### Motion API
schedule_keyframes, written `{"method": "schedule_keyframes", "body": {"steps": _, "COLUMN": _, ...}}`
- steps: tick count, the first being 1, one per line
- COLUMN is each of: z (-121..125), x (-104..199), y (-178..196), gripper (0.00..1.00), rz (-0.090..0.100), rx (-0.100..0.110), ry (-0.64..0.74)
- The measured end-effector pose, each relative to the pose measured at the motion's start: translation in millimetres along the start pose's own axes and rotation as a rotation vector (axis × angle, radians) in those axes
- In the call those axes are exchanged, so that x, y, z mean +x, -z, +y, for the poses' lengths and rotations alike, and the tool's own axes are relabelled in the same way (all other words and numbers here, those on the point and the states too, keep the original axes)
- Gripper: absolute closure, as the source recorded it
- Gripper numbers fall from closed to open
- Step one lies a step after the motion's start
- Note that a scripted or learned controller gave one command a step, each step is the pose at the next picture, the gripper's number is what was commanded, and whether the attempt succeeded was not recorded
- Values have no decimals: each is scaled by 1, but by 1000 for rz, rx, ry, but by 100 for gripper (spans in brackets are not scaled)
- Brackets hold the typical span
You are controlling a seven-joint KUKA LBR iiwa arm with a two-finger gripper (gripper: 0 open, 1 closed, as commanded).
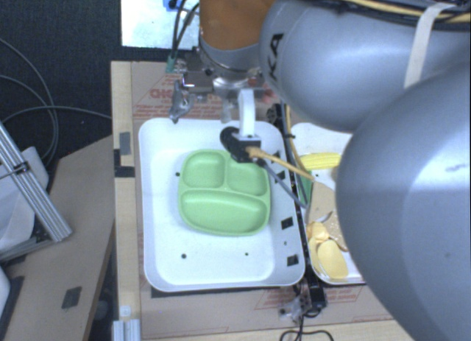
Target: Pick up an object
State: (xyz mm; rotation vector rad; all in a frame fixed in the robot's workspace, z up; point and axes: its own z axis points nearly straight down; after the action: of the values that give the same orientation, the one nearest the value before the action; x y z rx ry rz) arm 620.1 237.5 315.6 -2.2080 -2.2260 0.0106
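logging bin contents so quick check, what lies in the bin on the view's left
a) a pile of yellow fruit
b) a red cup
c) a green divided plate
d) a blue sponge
c: a green divided plate with three compartments lies flat near the middle of the left-hand bin, and the yellow items sit in the other bin.

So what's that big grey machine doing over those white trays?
It's a robot arm set to pick up an object. Right now its gripper hangs over the far edge of the left bin, apart from the green divided plate lying there. Some yellow items lie in the right bin, partly hidden by the arm.
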Motion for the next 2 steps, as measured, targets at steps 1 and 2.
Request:
{"method": "schedule_keyframes", "body": {"steps": 1, "z": -52, "x": -24, "y": 231, "gripper": 0, "rz": 9, "rx": -30, "ry": -2}}
{"method": "schedule_keyframes", "body": {"steps": 2, "z": -50, "x": -24, "y": 232, "gripper": 100, "rz": 2, "rx": -21, "ry": 3}}
